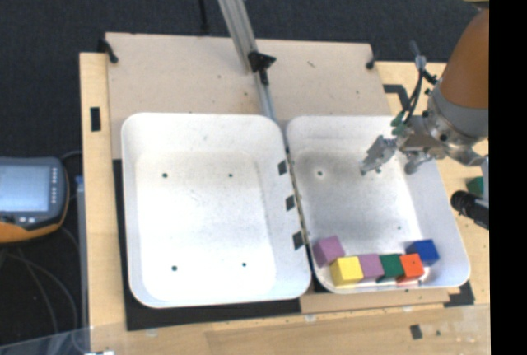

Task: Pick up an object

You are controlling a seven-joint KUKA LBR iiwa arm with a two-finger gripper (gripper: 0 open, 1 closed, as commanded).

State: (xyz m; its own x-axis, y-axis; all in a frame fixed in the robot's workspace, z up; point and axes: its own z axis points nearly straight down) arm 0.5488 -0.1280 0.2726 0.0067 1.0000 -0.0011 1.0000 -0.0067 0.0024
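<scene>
While the bench (206, 69) carries two bins, every block lies in the right bin (362, 205), bunched along its near wall: purple block (328, 249), yellow block (347, 269), blue block (423, 250) and a few more between them. The gripper (391, 154) hangs over that bin's far half, well apart from the blocks; I cannot tell its opening. A good pick probably means travelling toward the near wall and taking the blue block, which offers the freest sides.
</scene>
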